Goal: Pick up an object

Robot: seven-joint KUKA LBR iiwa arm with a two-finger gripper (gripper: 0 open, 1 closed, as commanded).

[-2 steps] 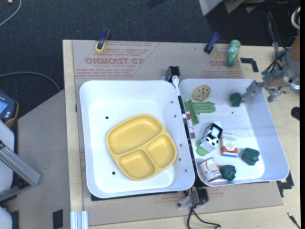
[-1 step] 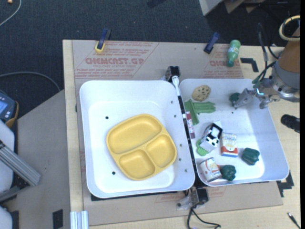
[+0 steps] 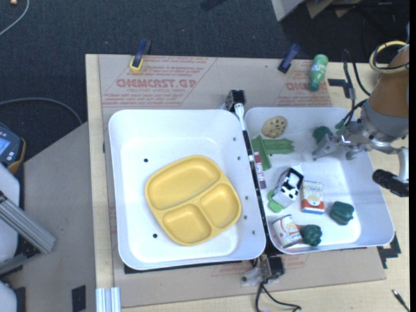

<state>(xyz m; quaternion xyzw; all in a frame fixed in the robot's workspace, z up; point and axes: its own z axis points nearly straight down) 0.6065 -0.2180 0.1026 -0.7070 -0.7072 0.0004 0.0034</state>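
Observation:
My gripper [image 3: 330, 144] hangs over the upper right part of the right bin [image 3: 356, 177], at the end of the arm coming in from the right. A small dark green object [image 3: 321, 134] lies right at its tip; whether they touch is unclear. Lower in this bin lie a black-and-white cow toy [image 3: 287, 186], a red-and-white carton [image 3: 313, 197] and a green pepper [image 3: 342, 212]. A cookie [image 3: 275, 126] and a long green vegetable [image 3: 273, 147] lie at the bin's upper left.
A yellow divided tray [image 3: 193, 199] lies in the left bin [image 3: 123, 168]. Another small carton [image 3: 286, 229] and a dark green lump [image 3: 311, 234] sit at the right bin's front edge. A green bottle [image 3: 318, 71] lies outside on the cardboard behind the bins.

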